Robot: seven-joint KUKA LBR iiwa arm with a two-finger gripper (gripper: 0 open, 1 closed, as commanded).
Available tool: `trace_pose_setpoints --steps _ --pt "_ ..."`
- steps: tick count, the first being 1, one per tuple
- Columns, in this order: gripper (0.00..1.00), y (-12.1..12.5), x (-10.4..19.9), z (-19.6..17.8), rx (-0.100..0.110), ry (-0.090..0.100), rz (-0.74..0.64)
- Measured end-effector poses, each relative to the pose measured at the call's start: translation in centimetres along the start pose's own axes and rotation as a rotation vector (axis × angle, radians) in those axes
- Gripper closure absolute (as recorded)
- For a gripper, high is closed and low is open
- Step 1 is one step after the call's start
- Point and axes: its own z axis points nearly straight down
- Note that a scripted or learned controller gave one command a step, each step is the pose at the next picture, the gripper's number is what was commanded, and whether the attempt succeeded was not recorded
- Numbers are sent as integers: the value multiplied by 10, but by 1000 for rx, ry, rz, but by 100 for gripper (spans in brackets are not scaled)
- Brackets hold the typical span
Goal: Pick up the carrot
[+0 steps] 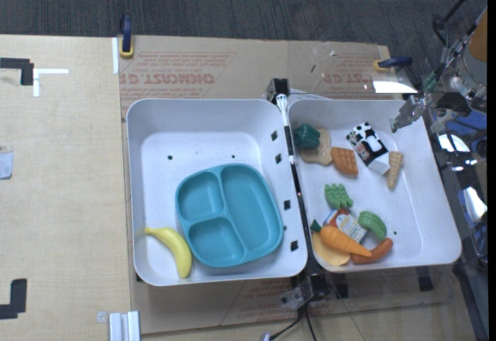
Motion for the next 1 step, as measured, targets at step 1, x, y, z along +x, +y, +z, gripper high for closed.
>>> trace_pose_setpoints --steps 1 --pt "0 -50 65 2 -2 0 -317"
